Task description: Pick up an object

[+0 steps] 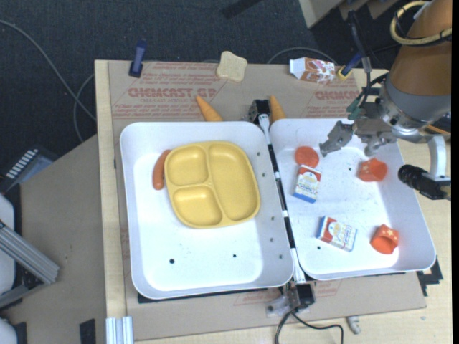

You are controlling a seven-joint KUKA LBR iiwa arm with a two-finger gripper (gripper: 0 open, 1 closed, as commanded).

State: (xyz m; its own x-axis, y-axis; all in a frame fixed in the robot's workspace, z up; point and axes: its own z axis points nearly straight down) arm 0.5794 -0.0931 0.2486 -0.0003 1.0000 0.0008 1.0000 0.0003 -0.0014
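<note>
**Open hand hovers over the right bin**

The grey two-finger hand [356, 140] hangs above the far part of the right white bin [416, 224], its fingers spread apart with nothing between them. Just beside one finger lies a red round piece [306, 155], and by the other a red-orange lump [373, 169]. A small white and blue carton [308, 183] sits near the bin's left wall, a second small carton with red print [337, 233] lies toward the near edge, and another red-orange lump [385, 239] rests in the near right corner. The left white bin [143, 256] holds a yellow divided plastic tray [212, 183] with a red sausage-shaped piece [158, 170] touching its left side.
</note>
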